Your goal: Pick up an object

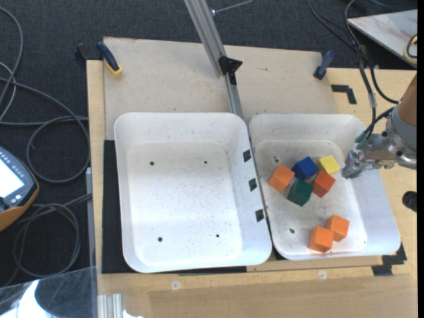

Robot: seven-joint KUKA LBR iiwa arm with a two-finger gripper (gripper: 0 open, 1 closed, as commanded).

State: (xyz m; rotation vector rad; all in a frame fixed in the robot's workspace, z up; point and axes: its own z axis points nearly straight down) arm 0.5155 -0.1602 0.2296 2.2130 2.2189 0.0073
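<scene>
Several small blocks lie in the right bin (371, 197). A cluster near its middle holds an orange block (281, 177), a blue block (305, 167), a yellow block (329, 164), a dark green block (300, 193) and a red-orange block (323, 183). Two more orange blocks (320, 238) (338, 226) sit close together toward the front. My gripper (352, 165) comes in from the right edge and hangs just right of the yellow block, near the bin's right wall. Nothing shows between its fingers.
The left bin (132, 197) lies beside the right one. A slanted metal bar (211, 35) runs from the top down to the gap between the bins. Blue clamps (109, 57) (324, 63) hold the bench board at the back. Cables lie on the floor at left.
</scene>
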